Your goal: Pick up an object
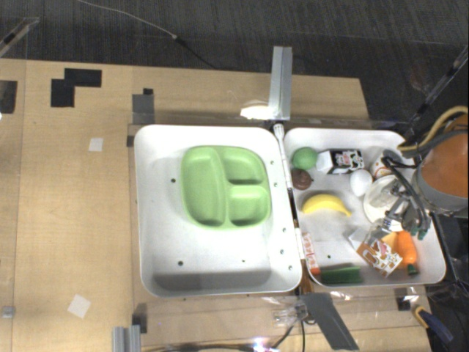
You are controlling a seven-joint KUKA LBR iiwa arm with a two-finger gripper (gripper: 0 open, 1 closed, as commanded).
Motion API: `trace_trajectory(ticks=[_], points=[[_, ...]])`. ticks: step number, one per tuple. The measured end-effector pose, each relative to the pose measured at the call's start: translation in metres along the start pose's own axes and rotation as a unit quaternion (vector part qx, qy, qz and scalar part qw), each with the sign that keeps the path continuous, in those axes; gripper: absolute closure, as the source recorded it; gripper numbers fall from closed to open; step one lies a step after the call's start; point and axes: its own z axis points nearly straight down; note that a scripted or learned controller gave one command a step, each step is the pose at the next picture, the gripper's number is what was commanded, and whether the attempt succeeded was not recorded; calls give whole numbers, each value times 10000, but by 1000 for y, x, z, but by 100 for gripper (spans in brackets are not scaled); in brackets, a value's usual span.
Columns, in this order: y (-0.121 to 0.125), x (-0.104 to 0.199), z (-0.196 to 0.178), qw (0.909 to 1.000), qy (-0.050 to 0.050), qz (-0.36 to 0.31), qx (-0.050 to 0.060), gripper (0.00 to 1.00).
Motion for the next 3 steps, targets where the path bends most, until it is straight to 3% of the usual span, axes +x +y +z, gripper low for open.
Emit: trace_trajectory(ticks=[1,2,3], points=[[1,9,-1,9997,-74,228,30,0],[-3,7,0,9995,-25,324,7,0],[0,9,-1,9991,-57,423,28,0]])
